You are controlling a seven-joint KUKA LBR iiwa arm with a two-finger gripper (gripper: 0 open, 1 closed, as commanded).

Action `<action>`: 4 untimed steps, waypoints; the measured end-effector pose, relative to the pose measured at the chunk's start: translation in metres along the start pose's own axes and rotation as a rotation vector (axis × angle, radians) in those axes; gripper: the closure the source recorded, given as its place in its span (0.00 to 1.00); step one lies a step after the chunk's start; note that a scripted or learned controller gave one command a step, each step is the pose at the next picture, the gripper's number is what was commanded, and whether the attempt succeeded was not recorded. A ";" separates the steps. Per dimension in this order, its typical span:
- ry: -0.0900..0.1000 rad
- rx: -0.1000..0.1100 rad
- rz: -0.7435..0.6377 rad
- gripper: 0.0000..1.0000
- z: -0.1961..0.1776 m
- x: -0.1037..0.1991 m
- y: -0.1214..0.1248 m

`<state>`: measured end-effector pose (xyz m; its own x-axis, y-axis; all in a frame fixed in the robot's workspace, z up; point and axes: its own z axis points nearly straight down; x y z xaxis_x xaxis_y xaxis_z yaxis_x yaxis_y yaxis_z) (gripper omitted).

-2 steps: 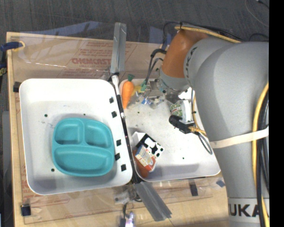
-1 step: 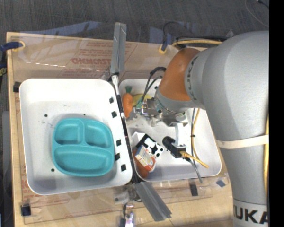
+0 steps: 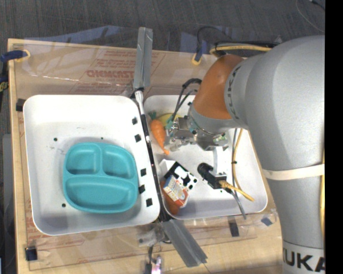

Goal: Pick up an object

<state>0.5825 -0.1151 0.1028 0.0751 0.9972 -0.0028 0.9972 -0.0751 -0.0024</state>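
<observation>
Enters from the right with grey arm (image 3: pixel 286 124) arched over, bends at orange-banded wrist (image 3: pixel 214 93), points gripper (image 3: pixel 180 131) down and leftward.

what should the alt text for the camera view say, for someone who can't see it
A grey robot arm reaches from the right over the right bin, its gripper low beside an orange carrot. A small printed packet lies nearer the front. The left bin holds a teal divided tray.
</observation>
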 end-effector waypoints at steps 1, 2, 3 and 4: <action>0.004 0.001 0.406 1.00 -0.089 0.044 -0.007; 0.003 0.005 0.504 1.00 -0.119 0.027 -0.054; 0.003 0.008 0.684 1.00 -0.007 0.008 -0.016; 0.004 0.006 1.152 1.00 -0.013 -0.002 0.020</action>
<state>0.6021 -0.1182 0.1157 0.9416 0.3368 -0.0037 0.3368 -0.9416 -0.0054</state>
